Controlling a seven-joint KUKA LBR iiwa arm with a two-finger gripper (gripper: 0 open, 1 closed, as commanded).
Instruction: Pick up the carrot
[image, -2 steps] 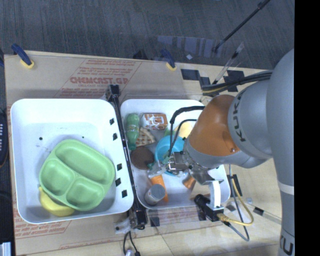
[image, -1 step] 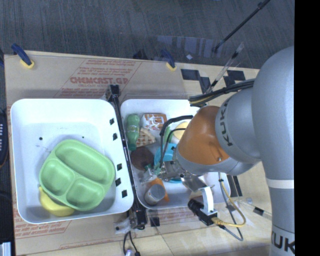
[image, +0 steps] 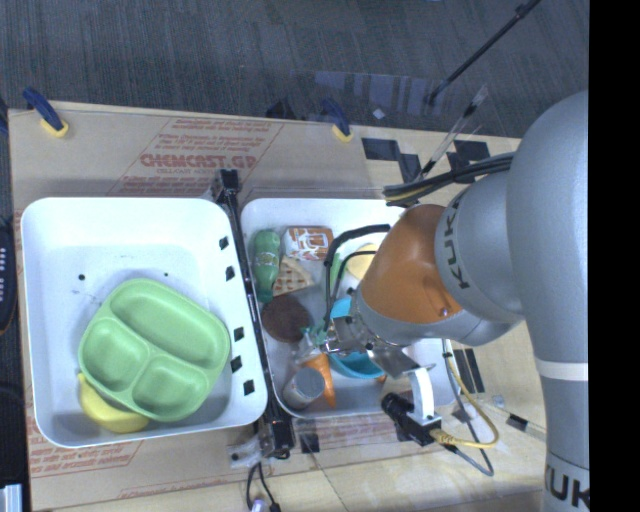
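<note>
Carrot (image: 318, 384) sits at the near end of the right bin (image: 300, 215), orange, just beside a grey metallic cup-like thing (image: 298, 392) on its left. Gripper (image: 335, 345) is low in that same bin, right above the carrot and touching or nearly touching its top; can't tell which. Fingers are hidden under the wrist body, so can't tell if they're apart, together or clamped on anything. Carrot not visibly between them.

Blue item (image: 355, 365) is to the right of the carrot, mostly covered by the arm. Dark brown round thing (image: 287, 317) lies just past the carrot, toward the bin's left wall. Beyond that: waffle-patterned piece (image: 292, 275), then green bottle-shaped item (image: 266, 257) and a small printed packet (image: 309, 241) at the far end.

Orange band (image: 405, 275) of the arm hangs over the bin's right half.

Left bin (image: 120, 225), left of the carrot's bin: green divided plate (image: 155, 347) resting tilted on a yellow object (image: 110, 410) at its near corner. Worktop (image: 190, 150) is cardboard-covered.
</note>
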